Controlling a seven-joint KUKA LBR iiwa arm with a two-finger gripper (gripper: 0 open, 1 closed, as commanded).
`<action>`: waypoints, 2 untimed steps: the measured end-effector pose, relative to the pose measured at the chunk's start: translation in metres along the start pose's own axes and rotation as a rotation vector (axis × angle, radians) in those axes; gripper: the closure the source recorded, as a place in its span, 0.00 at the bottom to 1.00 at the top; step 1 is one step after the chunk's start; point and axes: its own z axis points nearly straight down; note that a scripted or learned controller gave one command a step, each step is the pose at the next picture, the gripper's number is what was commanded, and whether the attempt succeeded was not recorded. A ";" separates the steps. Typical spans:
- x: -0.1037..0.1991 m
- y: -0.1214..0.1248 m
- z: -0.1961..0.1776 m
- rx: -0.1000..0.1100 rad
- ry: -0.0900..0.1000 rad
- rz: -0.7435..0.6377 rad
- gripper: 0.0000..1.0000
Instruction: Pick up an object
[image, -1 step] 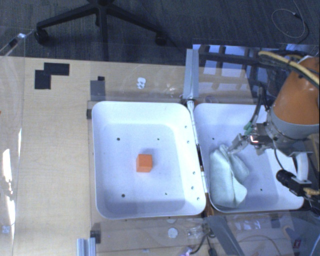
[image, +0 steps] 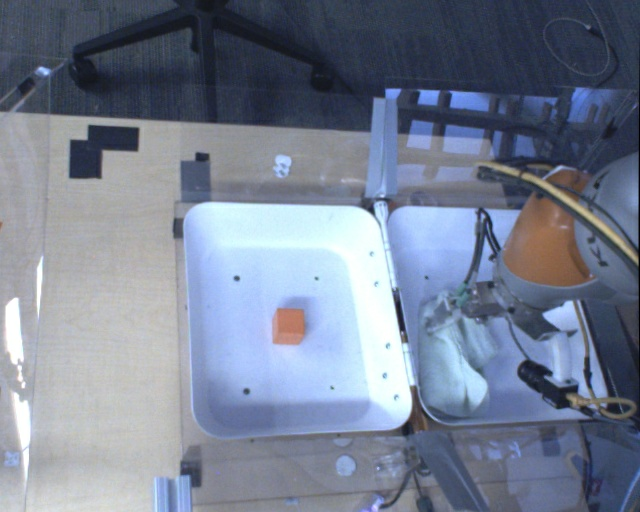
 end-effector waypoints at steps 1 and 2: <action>-0.004 -0.026 0.004 -0.017 -0.001 0.134 0.00; -0.003 -0.024 -0.008 -0.021 -0.001 0.131 1.00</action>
